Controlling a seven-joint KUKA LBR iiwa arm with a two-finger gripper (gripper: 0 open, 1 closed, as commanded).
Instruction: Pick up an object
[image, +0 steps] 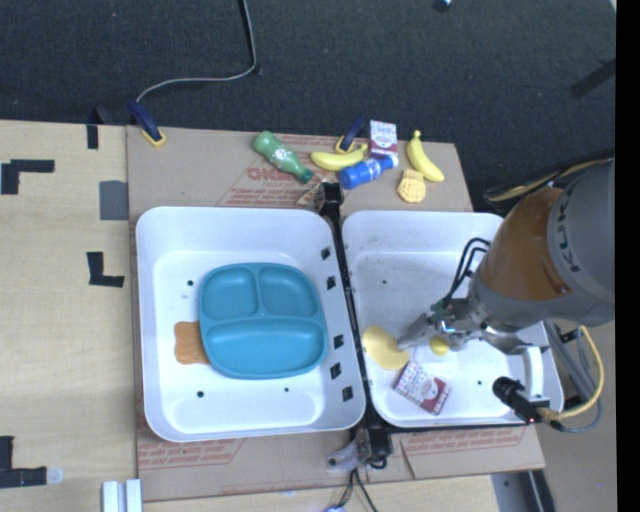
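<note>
- Camera view put the gripper (425, 335) low in the right bin (400, 235), between a yellow lemon (381, 345) and a small yellow piece (439, 346); whether it gripped anything, I cannot tell
- Risk: the round lemon might roll aside
- Counted: one lemon; one red packet (420, 387); two bins

Green bottle (281, 156), two bananas (337, 158), blue bottle (362, 173) behind the bins
</note>
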